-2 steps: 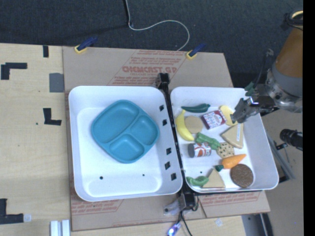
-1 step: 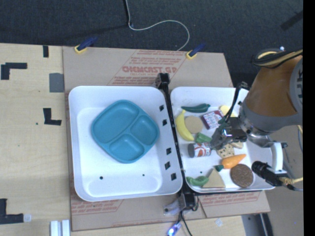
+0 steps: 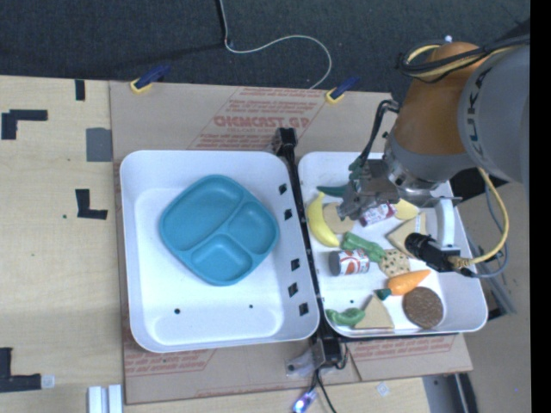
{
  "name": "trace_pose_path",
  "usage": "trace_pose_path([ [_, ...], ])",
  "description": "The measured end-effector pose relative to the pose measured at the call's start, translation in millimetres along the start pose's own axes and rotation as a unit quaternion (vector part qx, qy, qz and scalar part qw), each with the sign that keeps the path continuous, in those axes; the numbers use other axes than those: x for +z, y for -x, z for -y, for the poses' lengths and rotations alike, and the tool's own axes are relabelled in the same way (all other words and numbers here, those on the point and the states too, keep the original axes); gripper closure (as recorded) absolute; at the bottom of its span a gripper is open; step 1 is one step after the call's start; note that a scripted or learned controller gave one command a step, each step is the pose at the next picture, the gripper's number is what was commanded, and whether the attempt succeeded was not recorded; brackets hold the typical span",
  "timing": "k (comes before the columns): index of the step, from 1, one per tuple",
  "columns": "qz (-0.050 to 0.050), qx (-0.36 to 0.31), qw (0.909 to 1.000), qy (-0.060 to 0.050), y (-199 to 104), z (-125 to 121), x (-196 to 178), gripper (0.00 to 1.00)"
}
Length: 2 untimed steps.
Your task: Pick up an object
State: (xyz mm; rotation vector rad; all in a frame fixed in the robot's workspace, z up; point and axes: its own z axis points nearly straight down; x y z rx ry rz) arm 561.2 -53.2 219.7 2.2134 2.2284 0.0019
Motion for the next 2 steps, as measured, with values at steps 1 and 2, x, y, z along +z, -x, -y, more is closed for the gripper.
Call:
trace_pose_path([
  [1,-0.001,0.000,1.0000,0.007,-44.1,53.6,-217.7,1.00],
  [2,0.000,0.001,1.0000,-0.004,-89.2,61.6,-155.9,1.00],
])
